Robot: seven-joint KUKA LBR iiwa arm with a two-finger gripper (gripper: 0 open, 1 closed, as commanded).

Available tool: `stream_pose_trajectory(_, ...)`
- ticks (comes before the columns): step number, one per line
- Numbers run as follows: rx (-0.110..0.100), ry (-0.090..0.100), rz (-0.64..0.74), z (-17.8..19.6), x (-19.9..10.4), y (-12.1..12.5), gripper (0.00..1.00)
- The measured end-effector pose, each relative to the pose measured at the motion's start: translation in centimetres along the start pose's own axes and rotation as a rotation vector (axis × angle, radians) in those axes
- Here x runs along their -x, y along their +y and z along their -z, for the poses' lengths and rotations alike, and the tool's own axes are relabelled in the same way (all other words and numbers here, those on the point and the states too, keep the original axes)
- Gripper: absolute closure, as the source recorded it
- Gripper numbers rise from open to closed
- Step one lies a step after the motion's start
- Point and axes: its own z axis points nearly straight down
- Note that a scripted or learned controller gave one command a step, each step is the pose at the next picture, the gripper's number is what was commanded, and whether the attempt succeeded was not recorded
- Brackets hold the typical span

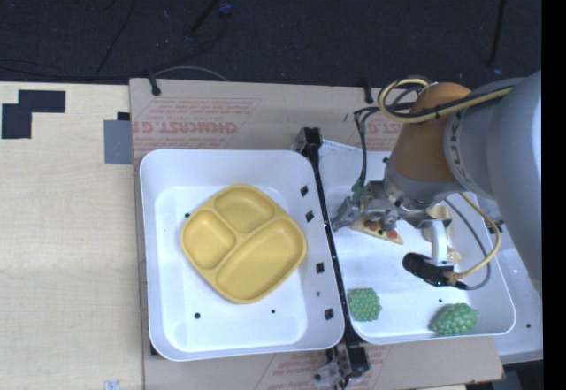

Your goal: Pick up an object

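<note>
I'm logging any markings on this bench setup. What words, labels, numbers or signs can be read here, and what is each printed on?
"CHEMC521.G E", roughly: red print on the cardboard sheet behind the left bin, seen upside down and blurred, so the letters are uncertain.
More red print on the cardboard's front edge: too small to read.
</note>
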Motion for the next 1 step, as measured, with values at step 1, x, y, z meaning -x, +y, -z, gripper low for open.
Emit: stream_pose_trajectory(1,0.01,-0.003,-0.005,1.46,0.28,0.27,1.0)
